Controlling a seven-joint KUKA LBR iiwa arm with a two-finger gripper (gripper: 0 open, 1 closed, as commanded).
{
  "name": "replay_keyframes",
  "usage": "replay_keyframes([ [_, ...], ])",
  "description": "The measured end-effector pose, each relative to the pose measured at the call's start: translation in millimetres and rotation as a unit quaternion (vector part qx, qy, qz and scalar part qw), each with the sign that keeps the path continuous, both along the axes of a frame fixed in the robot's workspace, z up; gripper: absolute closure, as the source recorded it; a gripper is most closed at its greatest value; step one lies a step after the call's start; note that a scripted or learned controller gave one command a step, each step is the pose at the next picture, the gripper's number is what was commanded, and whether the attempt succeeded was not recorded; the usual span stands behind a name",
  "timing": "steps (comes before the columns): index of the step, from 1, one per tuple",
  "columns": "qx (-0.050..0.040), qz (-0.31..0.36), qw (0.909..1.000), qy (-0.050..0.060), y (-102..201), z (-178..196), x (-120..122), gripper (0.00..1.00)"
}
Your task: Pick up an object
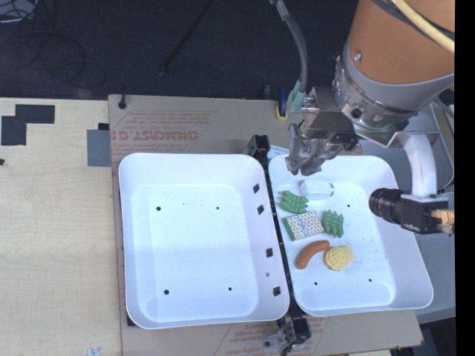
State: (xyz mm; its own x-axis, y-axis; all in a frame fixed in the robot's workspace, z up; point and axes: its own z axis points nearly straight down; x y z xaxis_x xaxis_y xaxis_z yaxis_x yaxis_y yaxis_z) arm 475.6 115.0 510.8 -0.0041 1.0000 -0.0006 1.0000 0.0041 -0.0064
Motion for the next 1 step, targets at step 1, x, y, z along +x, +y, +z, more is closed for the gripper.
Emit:
replay_keyframes([
  [1,0.0002,-0.001,1.0000,-0.001,-2.0,3.9,-0.1,1.00],
])
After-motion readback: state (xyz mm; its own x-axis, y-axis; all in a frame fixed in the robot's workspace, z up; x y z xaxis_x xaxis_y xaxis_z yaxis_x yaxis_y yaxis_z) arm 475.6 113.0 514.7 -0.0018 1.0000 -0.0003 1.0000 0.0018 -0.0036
